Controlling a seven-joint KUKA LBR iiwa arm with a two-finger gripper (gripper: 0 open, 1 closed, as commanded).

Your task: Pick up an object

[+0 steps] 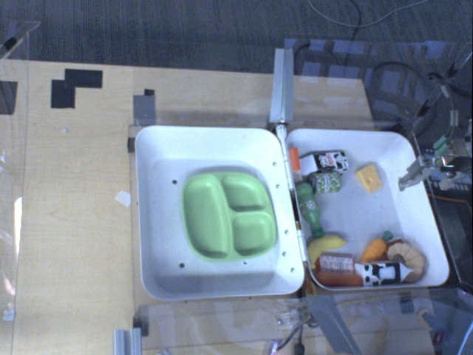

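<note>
Reaching from the right bin's [425, 198] right rim, where the pincer [417, 174] hovers with a state I cannot tell, should go best toward the cheese [369, 177], lying alone near that rim and well apart from the clutter along the bin's left and near walls.

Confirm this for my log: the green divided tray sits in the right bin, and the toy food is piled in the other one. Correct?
Not quite. The green divided tray sits in the left bin, not the right. The toy food, such as the banana and cheese wedge, is piled in the other one, the right bin. The camera view shows this.
</note>
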